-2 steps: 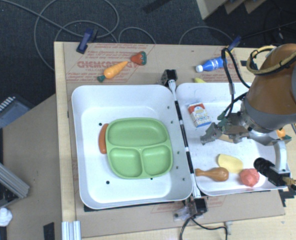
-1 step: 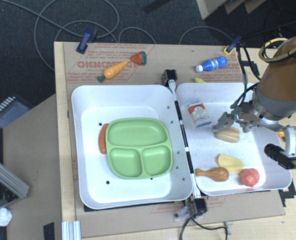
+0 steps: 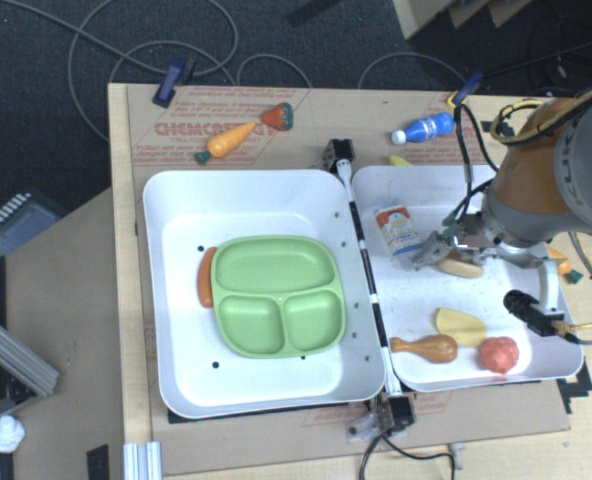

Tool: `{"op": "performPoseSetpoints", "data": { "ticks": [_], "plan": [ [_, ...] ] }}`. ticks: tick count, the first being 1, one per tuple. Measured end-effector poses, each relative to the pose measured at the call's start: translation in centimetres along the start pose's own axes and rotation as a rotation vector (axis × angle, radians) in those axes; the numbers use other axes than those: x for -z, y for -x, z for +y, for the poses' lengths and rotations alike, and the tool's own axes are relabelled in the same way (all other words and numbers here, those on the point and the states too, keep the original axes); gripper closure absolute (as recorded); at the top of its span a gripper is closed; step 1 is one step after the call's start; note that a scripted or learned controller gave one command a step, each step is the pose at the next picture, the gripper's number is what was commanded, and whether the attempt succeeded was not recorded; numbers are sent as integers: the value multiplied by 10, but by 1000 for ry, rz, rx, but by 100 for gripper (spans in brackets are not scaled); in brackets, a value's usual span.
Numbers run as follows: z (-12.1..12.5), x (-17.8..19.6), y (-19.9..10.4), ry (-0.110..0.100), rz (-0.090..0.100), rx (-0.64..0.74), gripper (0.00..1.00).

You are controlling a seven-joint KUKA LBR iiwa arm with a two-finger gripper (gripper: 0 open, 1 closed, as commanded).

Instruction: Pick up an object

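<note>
Bench (image 3: 126, 268) bearing two white bins side by side.
Lying directly on it behind the bins: toy carrot (image 3: 229, 139), blue-and-white bottle (image 3: 423, 129).

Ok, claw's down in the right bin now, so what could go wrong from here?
The claw sits between the small carton and a tan oblong piece, so it may nudge both and grip neither. Crowded against the divider wall, it could also scrape that rim.
</note>
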State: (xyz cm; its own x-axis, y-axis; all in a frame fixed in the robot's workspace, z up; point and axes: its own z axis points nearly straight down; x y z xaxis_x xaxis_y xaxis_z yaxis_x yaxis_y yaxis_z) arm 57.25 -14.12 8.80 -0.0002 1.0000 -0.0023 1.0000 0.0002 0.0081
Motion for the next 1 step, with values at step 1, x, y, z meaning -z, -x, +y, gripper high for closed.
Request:
{"op": "performPoseSetpoints", "data": {
  "ticks": [1],
  "plan": [
    [23, -1, 48, -1, -1, 0, 0]
  ]
}}
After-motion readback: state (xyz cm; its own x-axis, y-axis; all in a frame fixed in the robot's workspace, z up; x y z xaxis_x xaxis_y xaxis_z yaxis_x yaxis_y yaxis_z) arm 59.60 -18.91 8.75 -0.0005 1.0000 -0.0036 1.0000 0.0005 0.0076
